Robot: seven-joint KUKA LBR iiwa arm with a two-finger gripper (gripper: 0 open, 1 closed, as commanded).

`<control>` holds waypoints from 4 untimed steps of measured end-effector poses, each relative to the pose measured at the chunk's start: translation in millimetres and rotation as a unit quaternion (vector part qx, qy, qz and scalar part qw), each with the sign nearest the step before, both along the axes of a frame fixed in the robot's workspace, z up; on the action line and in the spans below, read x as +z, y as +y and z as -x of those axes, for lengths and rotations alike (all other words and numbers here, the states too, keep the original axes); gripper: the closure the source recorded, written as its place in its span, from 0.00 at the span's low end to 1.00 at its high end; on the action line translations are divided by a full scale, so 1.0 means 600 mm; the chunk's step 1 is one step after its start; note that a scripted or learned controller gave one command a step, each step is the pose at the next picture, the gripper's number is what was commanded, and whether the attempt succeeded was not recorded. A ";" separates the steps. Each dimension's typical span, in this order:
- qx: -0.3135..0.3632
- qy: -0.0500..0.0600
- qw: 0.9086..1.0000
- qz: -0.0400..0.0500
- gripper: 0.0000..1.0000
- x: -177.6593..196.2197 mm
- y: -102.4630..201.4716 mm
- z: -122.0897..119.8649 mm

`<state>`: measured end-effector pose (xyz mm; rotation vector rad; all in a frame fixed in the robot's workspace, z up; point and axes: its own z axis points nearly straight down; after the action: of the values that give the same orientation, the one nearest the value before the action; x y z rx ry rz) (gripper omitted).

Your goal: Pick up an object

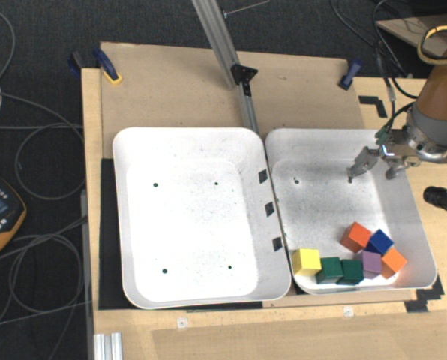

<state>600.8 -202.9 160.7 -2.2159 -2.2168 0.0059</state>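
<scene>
Several small coloured blocks lie bunched at the near edge of the right bin: a yellow block, two green blocks, a purple block, a blue block and two orange blocks. My gripper hangs over the far right part of that bin, well behind the blocks. Its two fingers are spread apart, one finger pointing left and down, with nothing between them.
The left bin sits beside the right one, split from it by a ridge with black clips. A grey metal bar slants down from the top to the bins' far junction. Cables lie on the floor to the left.
</scene>
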 end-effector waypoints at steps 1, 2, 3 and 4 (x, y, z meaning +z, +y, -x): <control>0.001 0.000 1.000 0.000 0.00 -0.101 0.005 -0.010; 0.001 -0.005 1.000 0.001 1.00 -0.075 0.005 -0.014; 0.001 -0.008 1.000 0.003 1.00 0.021 -0.011 -0.024; 0.001 -0.007 1.000 0.002 1.00 0.079 -0.011 -0.027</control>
<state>616.8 -209.7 208.3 -2.2234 -2.2275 -0.0050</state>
